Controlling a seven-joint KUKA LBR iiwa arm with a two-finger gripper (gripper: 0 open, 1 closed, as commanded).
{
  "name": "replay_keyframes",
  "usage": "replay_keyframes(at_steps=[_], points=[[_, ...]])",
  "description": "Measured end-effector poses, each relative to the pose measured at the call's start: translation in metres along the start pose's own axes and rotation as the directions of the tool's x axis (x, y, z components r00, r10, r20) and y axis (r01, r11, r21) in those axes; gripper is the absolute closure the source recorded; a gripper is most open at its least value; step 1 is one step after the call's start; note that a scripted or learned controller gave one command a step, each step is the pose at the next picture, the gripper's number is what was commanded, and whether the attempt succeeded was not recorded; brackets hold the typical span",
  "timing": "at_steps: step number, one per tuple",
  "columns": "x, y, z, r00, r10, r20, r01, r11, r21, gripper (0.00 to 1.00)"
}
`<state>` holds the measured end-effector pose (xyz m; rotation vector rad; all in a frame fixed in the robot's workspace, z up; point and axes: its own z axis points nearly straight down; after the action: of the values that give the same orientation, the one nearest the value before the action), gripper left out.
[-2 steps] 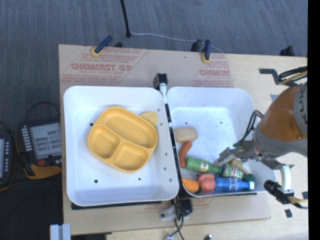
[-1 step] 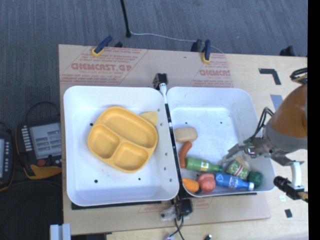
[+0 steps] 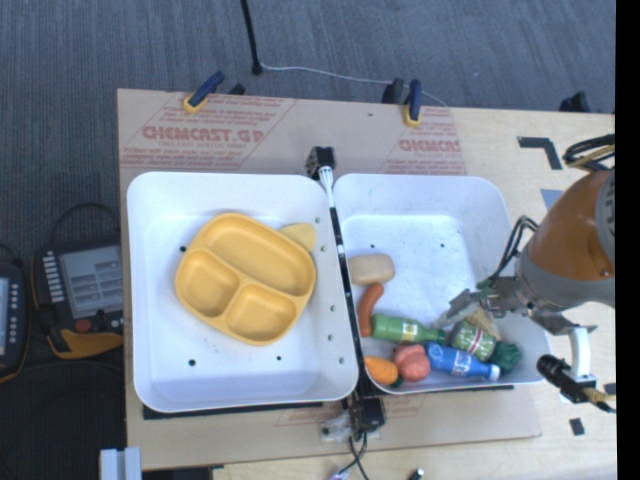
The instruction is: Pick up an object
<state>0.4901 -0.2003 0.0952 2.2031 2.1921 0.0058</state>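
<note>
In the right bin (image 3: 430, 218) a heap of toy food lies along the near wall. A beige bread roll (image 3: 371, 268) sits above a red sausage (image 3: 369, 308). A green bottle (image 3: 406, 329) lies beside a red tomato (image 3: 412, 361) and an orange piece (image 3: 380, 370). A blue bottle (image 3: 460, 363) lies flat along the front wall. My gripper (image 3: 472, 313) is low at the right end of the heap, right over a green-labelled can (image 3: 476, 341). A dark green item (image 3: 508, 355) lies next to the can.
The left bin (image 3: 160, 228) holds a yellow divided plate (image 3: 247, 278) with a pale yellow slice (image 3: 298, 234) behind it. The arm's orange band (image 3: 580, 233) hangs over the right bin's right wall. Clamps (image 3: 412, 101) and a cable run along the bench's far edge.
</note>
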Motion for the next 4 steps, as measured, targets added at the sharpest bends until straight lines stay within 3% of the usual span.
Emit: replay_keyframes(at_steps=[1, 2, 3, 4], points=[[-0.007, 0.001, 0.000, 1.000, -0.007, -0.016, 0.007, 1.000, 0.005, 0.00], [0.000, 0.000, 0.000, 1.000, 0.000, -0.001, 0.000, 1.000, 0.000, 0.00], [-0.014, 0.003, -0.001, 1.000, -0.012, -0.028, 0.013, 1.000, 0.009, 0.00], [0.012, 0.001, 0.000, 1.000, 0.000, 0.002, 0.000, 1.000, -0.003, 0.00]])
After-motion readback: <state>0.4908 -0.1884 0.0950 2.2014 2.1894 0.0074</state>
